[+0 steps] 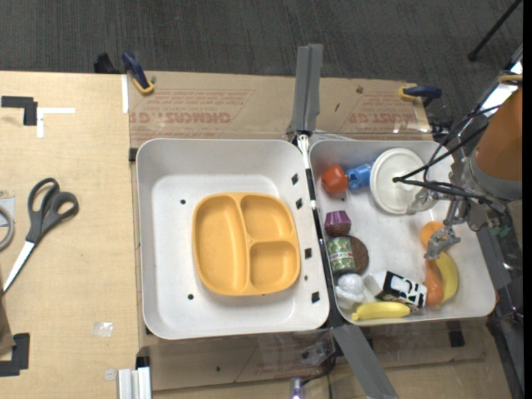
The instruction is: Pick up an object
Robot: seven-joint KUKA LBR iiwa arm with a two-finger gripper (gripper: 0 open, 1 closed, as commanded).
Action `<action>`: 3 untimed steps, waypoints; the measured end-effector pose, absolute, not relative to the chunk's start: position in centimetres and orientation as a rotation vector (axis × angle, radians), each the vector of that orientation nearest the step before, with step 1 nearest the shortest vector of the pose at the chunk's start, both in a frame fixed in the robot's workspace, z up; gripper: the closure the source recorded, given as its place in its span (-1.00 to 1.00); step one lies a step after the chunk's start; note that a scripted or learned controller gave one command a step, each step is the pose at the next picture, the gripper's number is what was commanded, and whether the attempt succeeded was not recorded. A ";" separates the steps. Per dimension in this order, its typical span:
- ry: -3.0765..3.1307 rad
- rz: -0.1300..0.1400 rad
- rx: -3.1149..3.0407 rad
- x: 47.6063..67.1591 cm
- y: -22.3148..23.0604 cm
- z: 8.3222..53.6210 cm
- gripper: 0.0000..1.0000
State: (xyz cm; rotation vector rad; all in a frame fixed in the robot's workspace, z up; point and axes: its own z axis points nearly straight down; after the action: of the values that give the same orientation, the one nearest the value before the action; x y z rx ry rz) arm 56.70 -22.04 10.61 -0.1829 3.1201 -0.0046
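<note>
the arm reaches over the right bin (486, 310), and its hand (443, 241) hangs low just above an orange fruit (431, 233) that lies right of the white plate (397, 181), the landmark for this bin. whether the hand is released or clenched cannot be told, since the wrist and cables hide it. no thing is seen lifted, so the step in hand looks like the approach or descent toward a pick. below the plate and to its right lie a banana (449, 277) and a carrot (434, 285), touching each other, with a second banana (381, 310) further below near the bin's front wall. left of the plate sit a red tomato (334, 179) and a blue toy (360, 175). the left bin (158, 223) holds a yellow divided tray (246, 243). the next move probably calls for settling squarely over the orange and gripping it before rising.
</note>
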 end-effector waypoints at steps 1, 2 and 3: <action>3.133 0.001 -0.169 51.7 -22.1 9.3 -1.00; 3.126 -0.003 -0.173 51.9 -22.1 10.4 1.00; 3.134 0.001 0.157 51.8 -21.9 9.3 1.00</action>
State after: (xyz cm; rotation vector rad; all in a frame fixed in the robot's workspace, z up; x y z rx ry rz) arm 51.81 -21.91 9.25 0.1570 3.1345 0.0006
